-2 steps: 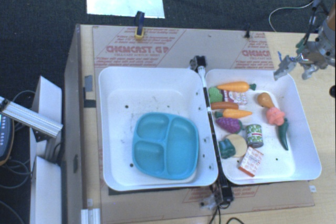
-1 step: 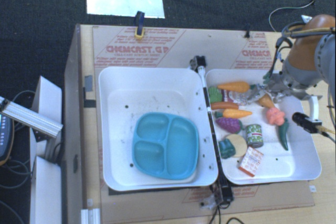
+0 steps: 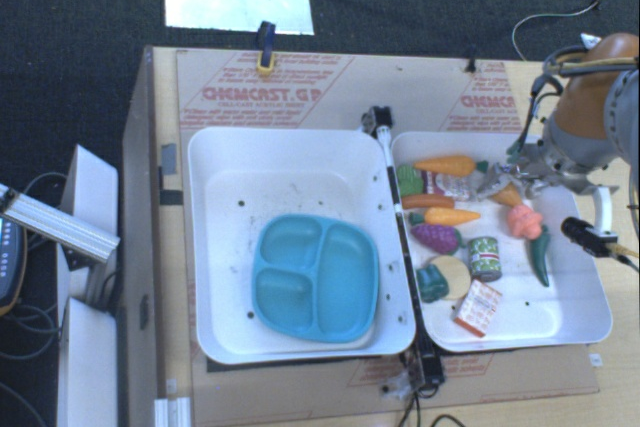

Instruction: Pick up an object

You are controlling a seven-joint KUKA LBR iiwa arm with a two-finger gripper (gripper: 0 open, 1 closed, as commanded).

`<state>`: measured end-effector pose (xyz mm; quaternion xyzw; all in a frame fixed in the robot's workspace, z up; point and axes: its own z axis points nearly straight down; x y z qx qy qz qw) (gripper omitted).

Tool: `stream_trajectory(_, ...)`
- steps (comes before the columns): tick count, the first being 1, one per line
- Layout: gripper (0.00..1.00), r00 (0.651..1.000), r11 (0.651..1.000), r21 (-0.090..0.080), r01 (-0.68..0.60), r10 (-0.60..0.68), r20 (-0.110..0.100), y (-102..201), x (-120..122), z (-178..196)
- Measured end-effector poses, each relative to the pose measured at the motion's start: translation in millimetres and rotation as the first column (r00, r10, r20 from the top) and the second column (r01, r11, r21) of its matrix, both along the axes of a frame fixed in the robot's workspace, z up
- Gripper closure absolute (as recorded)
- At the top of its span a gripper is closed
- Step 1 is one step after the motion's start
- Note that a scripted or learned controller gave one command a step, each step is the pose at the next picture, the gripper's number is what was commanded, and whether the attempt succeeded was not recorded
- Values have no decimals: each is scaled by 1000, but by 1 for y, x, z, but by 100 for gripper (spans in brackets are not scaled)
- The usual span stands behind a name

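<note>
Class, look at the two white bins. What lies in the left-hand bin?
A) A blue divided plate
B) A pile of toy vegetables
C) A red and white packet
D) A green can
A: the blue divided plate lies in the left bin, while the toy food sits in the right bin.

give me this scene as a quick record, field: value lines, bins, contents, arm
left bin: holds a blue divided tray
right bin: holds toy food and small packages
right bin items: orange carrot, second carrot, purple piece, green can, pink piece, dark green pepper, red and white packet
arm: over the right bin's far right corner
gripper: low among the items near the carrots, grasp cannot be told
</note>
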<state>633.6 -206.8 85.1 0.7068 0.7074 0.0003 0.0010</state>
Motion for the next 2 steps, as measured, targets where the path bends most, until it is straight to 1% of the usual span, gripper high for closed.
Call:
stream_trajectory(1, 100, 1000, 1000, -1, -1, 1, 4, 0, 1, 12)
stream_trajectory(2, 100, 1000, 1000, 2, -4, 4, 1, 88, 18, 0)
